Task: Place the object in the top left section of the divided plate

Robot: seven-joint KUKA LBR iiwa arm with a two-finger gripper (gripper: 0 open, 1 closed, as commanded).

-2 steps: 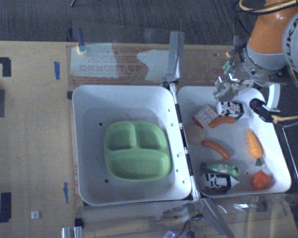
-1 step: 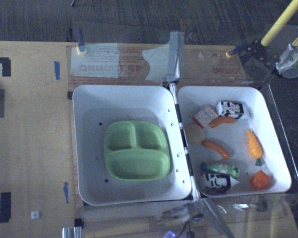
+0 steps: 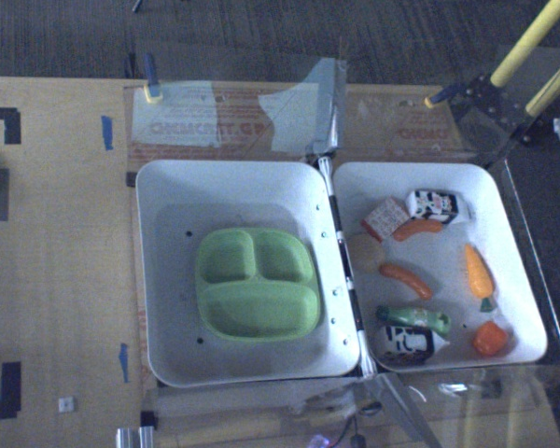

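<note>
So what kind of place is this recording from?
Most likely a robotics lab bench for pick-and-place trials: two white bins, the left bin holding a green divided plate, the right bin toy food such as a carrot, on a taped wooden bench over carpet.

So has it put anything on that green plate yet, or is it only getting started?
It looks only started. The green divided plate in the left bin has nothing in its sections, the top left one included. All the toy food sits in the right bin: a carrot, a sausage, a small red box and others. Nothing looks picked up, so choosing, grasping and placing are all left.
</note>
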